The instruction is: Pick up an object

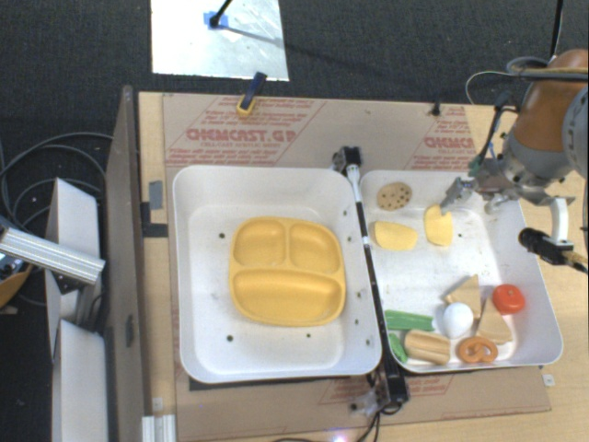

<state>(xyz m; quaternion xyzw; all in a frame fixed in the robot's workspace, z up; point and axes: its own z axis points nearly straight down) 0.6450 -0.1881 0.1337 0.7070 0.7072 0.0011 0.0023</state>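
Two shallow white plastic bins are sitting side by side on a cardboard-covered tabletop [276, 132]. The left bin [198, 247] is holding a smooth yellow plate [287, 271] with rounded corners, divided into three compartments: two small ones at the far side and one long one at the near side.

The right bin [515, 274] is carrying a scatter of toy food. Near its far left corner a round, speckled cookie [394, 194] is lying flat. Just in front of it, two pale yellow wedge-like pieces are resting apart from each other: one yellow piece [395, 236] lying wide, the other yellow piece [439, 226] standing more upright in the view. At the near end a cluster is crowding together: a white egg [456, 319], a green pod shape [409, 321], a tan bread roll [428, 346], an orange pretzel ring [477, 349], a red tomato [508, 297] and tan wedges [466, 293] beside them.

The arm [552, 109] is reaching in from the right, its orange band bending over the right bin's far edge. The claw [457, 191] is hanging above the far end of the right bin, just over the upright yellow piece; whether its tips are wide or narrow I cannot tell, and nothing is visibly gripped.
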